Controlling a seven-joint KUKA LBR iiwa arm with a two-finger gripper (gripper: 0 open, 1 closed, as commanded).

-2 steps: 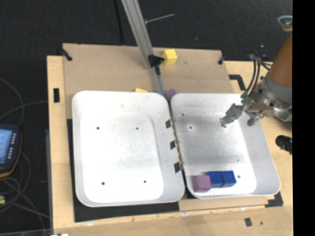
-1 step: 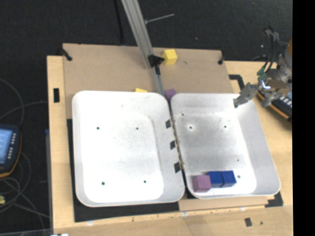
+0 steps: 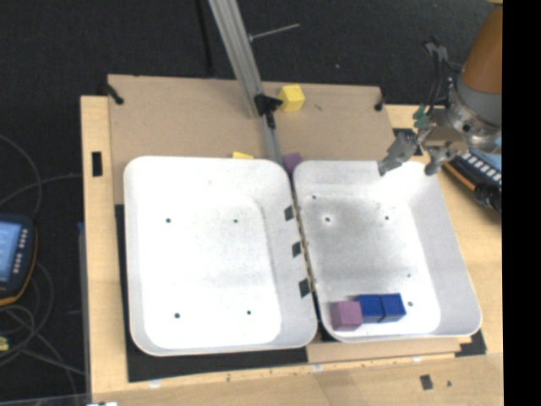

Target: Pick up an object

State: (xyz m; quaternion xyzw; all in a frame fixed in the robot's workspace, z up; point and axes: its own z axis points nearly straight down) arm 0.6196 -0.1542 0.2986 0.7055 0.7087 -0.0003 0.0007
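Note:
In the right bin (image 3: 439, 227), at its near edge, a purple block (image 3: 346, 314) lies beside a blue block (image 3: 379, 307), the two touching. My gripper (image 3: 412, 161) hangs over the bin's far right corner, well away from both blocks. Its two fingers are spread apart and nothing is between them.
The left bin (image 3: 203, 252) lies beside the right one. Outside the bins, on the brown board behind them, sit a yellow block (image 3: 292, 98), a small purple block (image 3: 292, 161) and a yellow piece (image 3: 243, 155). A slanted metal rail (image 3: 241, 49) crosses the back.

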